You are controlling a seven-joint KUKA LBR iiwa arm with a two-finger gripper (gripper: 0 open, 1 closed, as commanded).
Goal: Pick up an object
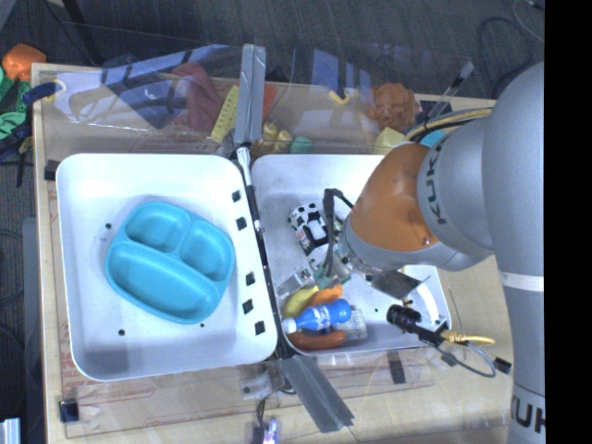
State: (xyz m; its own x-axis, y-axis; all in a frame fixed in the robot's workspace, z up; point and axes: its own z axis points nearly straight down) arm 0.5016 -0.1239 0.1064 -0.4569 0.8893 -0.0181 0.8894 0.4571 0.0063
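The grey arm (pixel 504 183) comes in from the right and bends down over the right bin (pixel 277 178), its orange band (pixel 393 213) covering much of the bin's middle. The gripper (pixel 324 266) is down low near the bin's left side, just above the pile of small things at the near end. From here I cannot tell how its jaws stand; the wrist hides them.

In that near corner lie a small blue bottle with a white cap (pixel 324 319), a yellow banana-shaped piece (pixel 298 300) just beside it with an orange carrot-like piece (pixel 326 295) touching, and a reddish sausage-shaped toy (pixel 319 339) along the near wall. A little farther back sits a black-and-white spotted item (pixel 308 222), partly behind the gripper.

The left bin (pixel 79 183) holds a turquoise divided plate (pixel 171 260), lying flat, tilted across the middle. Beyond both bins, at the far edge of the bench, loose toys lie under clear plastic (pixel 277 109).
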